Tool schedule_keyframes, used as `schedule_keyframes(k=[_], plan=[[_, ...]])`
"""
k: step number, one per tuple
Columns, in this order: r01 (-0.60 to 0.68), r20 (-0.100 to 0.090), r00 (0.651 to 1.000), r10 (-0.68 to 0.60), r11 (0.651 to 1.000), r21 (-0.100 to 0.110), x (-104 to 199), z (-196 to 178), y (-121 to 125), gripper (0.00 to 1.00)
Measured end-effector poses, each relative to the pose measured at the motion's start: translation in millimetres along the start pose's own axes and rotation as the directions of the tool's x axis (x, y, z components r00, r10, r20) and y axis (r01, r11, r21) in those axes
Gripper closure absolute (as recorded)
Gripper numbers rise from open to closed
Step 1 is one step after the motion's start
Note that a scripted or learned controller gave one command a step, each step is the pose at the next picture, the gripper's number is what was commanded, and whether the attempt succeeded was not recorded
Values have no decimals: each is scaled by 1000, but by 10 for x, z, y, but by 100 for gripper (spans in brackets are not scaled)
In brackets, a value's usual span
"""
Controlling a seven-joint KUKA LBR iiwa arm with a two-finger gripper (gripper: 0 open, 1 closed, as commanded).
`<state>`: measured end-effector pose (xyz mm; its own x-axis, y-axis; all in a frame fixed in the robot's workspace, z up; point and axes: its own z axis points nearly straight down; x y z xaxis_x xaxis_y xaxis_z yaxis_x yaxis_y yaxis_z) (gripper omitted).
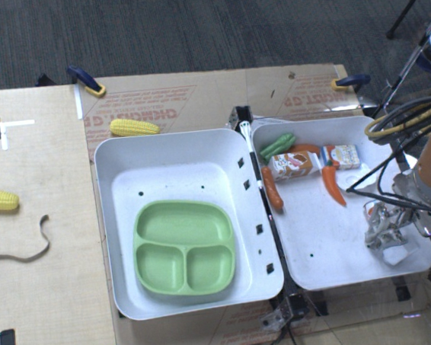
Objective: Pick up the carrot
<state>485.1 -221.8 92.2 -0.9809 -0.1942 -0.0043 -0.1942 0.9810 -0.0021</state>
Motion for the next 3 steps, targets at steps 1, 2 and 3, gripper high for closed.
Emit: schedule_keyframes(k=[1,2,3], plan=[[146,2,989,-146,989,-1,-58,-329,-9,100],[456,1,890,-456,890,-3,-16,0,6,100],[519,3,855,-519,855,-1,-60,-230,-3,100]])
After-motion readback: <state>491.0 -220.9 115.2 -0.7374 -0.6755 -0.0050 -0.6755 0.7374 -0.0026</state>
